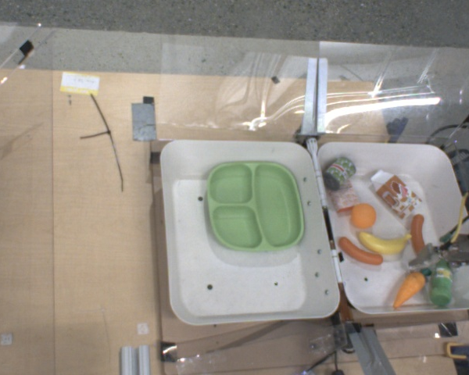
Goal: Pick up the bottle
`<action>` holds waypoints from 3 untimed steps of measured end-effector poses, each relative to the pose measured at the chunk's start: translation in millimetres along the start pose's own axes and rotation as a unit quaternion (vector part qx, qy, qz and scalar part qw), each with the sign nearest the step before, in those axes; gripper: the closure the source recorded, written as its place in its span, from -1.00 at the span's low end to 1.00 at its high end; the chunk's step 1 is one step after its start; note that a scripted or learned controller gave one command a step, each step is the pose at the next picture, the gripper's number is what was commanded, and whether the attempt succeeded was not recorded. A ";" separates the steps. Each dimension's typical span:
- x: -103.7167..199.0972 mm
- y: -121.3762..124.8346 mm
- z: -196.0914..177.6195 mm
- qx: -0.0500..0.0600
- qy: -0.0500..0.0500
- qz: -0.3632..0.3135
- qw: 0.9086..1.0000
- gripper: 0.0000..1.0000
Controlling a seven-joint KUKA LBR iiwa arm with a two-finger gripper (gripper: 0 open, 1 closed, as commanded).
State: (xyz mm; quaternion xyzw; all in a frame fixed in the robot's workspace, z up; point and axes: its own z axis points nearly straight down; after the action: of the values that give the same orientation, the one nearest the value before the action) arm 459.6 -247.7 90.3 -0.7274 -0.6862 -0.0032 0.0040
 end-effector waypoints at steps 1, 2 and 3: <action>-3.4 -0.2 0.1 0.001 0.000 -0.057 0.998 -1.00; -4.2 0.1 0.1 0.001 0.001 -0.061 0.998 -1.00; -9.1 -0.1 -0.4 0.000 -0.003 -0.191 0.982 -1.00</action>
State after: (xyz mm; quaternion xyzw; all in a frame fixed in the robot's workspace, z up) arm 459.0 -256.7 90.6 -0.5833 -0.8122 -0.0019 0.0008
